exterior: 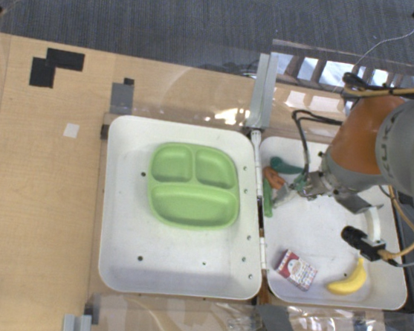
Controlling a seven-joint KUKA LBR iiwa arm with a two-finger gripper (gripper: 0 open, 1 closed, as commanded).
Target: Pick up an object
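In the right bin (336,214), my gripper (285,191) reaches down near the left wall. An orange, carrot-like piece (273,179) lies right beside it against the wall. A dark green piece (285,165) sits just behind the orange one, and a small green bit (268,207) lies just in front of it. The gripper tip is partly hidden by the wrist, and I cannot make out anything held in it. A yellow banana (350,280) and a small red and white box (297,270) lie near the front of the same bin, apart from the gripper.
The left bin (123,211) holds a light green divided plate (192,185) at its middle. A raised divider (258,205) runs between the two bins. The grey arm with its orange band (360,135) hangs over the right bin's back right.
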